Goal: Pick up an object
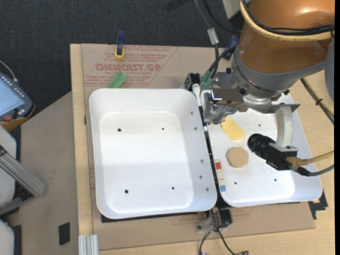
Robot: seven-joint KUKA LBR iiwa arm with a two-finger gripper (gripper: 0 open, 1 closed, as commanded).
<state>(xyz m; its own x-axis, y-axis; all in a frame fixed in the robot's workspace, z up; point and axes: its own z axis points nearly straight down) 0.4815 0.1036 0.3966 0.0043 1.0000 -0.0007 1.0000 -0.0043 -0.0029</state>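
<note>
Over on the cardboard-topped bench (79, 142), we see the grey metal gripper (213, 112) low in the right shallow white bin (265, 187), grip unreadable, the flat yellow oblong piece (232, 129) just beside it, long axis slanting away.

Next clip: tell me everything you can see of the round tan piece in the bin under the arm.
The round tan piece looks like a flat, matte, light brown disc, perhaps cork or biscuit; the material is uncertain. It lies flat near the middle of the white bin, resting on the bin's floor. A pale yellow piece lies just beyond it, with a gap between them. The gripper is farther off, near the bin's far inner corner, not on the disc.
</note>
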